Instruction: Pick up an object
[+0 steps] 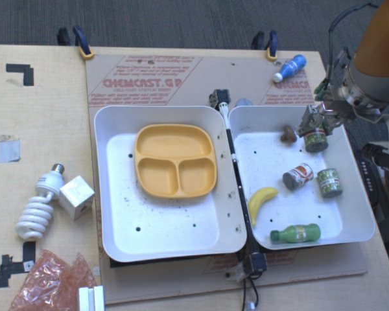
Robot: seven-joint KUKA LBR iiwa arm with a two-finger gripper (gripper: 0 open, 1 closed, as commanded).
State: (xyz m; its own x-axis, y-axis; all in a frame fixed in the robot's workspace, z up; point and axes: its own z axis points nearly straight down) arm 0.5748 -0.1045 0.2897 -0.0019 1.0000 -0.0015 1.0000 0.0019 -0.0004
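1. The pincer [316, 126] grips a green can [316, 140], just under its fingers; the hold looks shallow, so the can may slip.
2. A brown lump [288, 134] just beside may get knocked.

The arm [378, 31] is showing a broad orange band with a grey ring beneath it. Thin black cables are looping off its side, above the band's lower edge. Below the ring, the claw [316, 127] is showing as a small, cluttered metal assembly of dark and silvery parts.
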